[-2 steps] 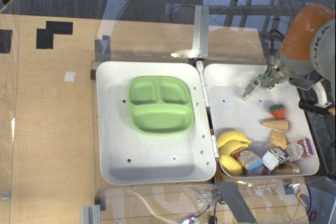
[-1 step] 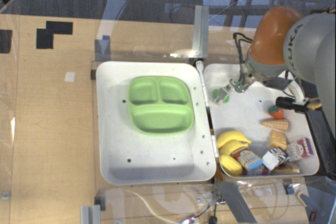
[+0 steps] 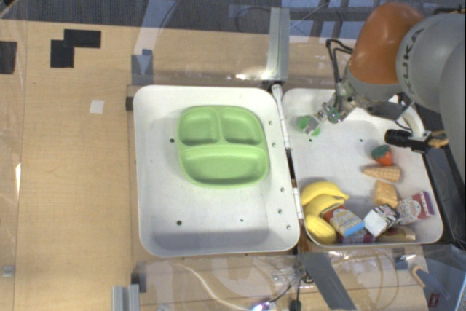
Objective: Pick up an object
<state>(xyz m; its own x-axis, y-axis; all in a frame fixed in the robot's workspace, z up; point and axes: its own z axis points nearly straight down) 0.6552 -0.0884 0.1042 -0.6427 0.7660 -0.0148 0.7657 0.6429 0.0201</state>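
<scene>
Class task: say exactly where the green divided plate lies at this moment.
The green divided plate lies in the left white bin, slightly toward its far side, left of the divider.

Left bin [image 3: 156, 178]: green tray [image 3: 220, 145], three compartments, lying flat. Right bin [image 3: 342, 156]: tool [image 3: 333, 113] low over far-left corner, small green item [image 3: 307, 124] just beside it. Near edge: bananas [image 3: 320, 209], cartons [image 3: 349, 222], wedge [image 3: 382, 172], strawberry [image 3: 381, 153]. Worktop [image 3: 65, 178] pale wood.

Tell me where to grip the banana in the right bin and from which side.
Grip the banana across its curved middle, coming straight down from above. It lies flat near the bin's left wall, with packets crowding its lower right, so its upper side looks freest.
</scene>
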